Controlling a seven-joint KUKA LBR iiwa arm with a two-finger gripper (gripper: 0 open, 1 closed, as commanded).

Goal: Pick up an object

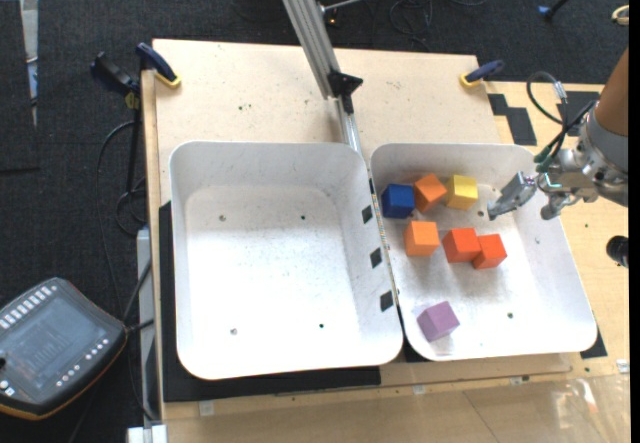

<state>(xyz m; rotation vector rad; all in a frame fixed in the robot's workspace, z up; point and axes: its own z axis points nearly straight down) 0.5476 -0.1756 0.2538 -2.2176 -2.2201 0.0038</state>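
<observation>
Blocks lie clustered in the right bin (560,261), the yellow block (463,191) nearest the gripper (510,199), which hovers just beside it holding nothing. I cannot tell how its pincer stands. This looks like the approach; next it needs lining up over one block and lowering.

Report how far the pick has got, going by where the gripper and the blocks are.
Done: the gripper is inside the right bin, beside the yellow block. In hand: nothing shows between its fingers; it seems to be approaching. Left: the grasp and lift. All blocks lie on the bin floor: blue, three orange, red, purple.
</observation>
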